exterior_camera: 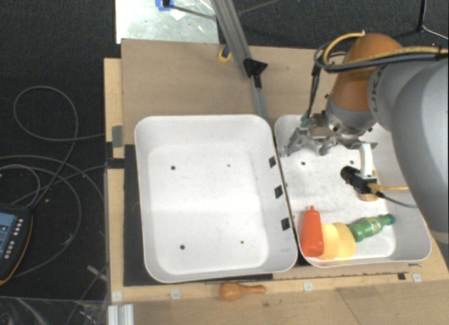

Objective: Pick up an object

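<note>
Starting at the far left, there's a loop of cables (pixel 42 87) lying on the dark floor, and a handheld controller (pixel 11 236) poking in at the lower left edge. Then you get the brown table (pixel 182 78) with the two white bins on it. The left bin (pixel 203 197) takes up most of the middle of the shot. Just in front of it, out on the table near the front edge, there's a little tan pear-shaped thing (pixel 242 290) lying on its side. A grey metal pole (pixel 231 18) slants down from the top and ends near the back corner where the bins meet. The right bin (pixel 319 187) is where the action is. The gripper (pixel 306 149) sits over its back left part, fingers spread apart with nothing between them, so it's open as far as I can see. The stuff to pick is all bunched along the front wall of that bin, well away from the gripper. An orange bottle (pixel 312 232) stands closest to the left bin, a yellow object (pixel 338 241) is right up against it, and a green bottle (pixel 370 227) lies on its side touching the yellow one, cap pointing right. The big grey arm (pixel 414 127) comes in from the right with its orange band (pixel 361 64) up top.
</note>
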`<state>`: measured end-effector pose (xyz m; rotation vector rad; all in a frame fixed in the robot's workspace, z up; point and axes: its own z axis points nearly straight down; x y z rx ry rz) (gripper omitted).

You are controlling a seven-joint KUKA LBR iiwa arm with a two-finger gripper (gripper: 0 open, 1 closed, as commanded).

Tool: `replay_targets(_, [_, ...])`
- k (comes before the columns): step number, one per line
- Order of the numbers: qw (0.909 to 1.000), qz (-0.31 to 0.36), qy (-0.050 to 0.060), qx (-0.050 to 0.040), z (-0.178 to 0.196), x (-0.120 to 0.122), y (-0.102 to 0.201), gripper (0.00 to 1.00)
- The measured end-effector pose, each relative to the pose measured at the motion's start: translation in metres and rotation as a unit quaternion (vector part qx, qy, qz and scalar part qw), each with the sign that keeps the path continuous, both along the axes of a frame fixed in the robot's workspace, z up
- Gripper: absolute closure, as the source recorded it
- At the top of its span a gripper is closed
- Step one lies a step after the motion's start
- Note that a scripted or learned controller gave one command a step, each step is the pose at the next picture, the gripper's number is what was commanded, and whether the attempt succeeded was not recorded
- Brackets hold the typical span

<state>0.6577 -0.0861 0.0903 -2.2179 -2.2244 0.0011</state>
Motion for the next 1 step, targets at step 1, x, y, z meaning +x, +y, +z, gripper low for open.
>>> replay_targets(1, [1.0, 0.001, -0.002, 0.0, 0.0127, 0.0016, -0.0002, 1.0])
